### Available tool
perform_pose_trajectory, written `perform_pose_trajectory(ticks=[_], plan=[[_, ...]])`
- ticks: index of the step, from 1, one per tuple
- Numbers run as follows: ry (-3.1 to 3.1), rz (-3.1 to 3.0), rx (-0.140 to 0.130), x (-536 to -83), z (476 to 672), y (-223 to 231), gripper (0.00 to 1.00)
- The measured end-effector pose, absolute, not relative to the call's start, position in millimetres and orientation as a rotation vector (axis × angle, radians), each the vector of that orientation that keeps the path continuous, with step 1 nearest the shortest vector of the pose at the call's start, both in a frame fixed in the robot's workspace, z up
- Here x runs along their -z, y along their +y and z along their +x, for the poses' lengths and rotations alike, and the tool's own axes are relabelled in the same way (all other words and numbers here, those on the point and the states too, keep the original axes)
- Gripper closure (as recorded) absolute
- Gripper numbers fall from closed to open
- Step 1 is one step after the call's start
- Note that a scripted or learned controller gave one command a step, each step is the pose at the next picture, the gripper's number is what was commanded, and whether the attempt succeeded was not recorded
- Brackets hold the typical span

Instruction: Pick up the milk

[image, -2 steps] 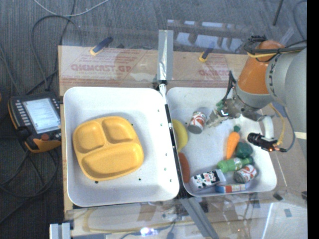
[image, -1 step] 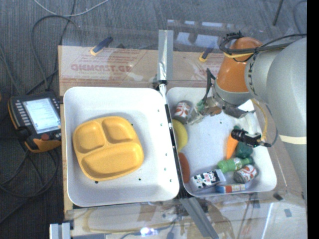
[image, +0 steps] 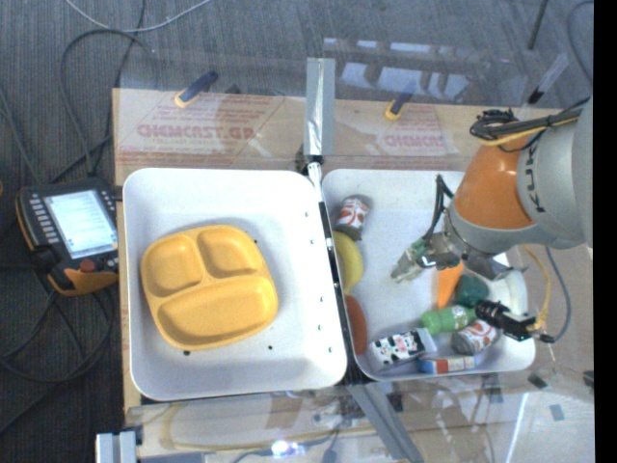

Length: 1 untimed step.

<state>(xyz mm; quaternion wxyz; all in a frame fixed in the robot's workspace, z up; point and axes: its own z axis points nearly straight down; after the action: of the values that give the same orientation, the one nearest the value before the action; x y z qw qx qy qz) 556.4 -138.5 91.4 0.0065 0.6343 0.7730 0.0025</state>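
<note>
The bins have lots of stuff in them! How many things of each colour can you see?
Yellow: 2, the tray and a lemon-like fruit
Orange or red: 2
Green: 2
Cans: 2
Black-and-white milk carton: 1
Total: 9

Robot lab work cell

Loose cables (image: 92,27) trail over grey carpet (image: 58,104), a teach pendant (image: 69,230) sits beside the desk (image: 222,128), and clear guard panels (image: 424,70) edge two white bins (image: 145,355).

Tray (image: 208,285) in left bin (image: 145,355); milk (image: 399,346) at right bin (image: 386,210) front edge.
</note>
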Motion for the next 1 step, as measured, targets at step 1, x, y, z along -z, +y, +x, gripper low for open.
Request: perform_pose_trajectory(ticks=[1], plan=[[2.184, 2.236, -0.006, -91.2, 573.6, -109.3, 1.00]])
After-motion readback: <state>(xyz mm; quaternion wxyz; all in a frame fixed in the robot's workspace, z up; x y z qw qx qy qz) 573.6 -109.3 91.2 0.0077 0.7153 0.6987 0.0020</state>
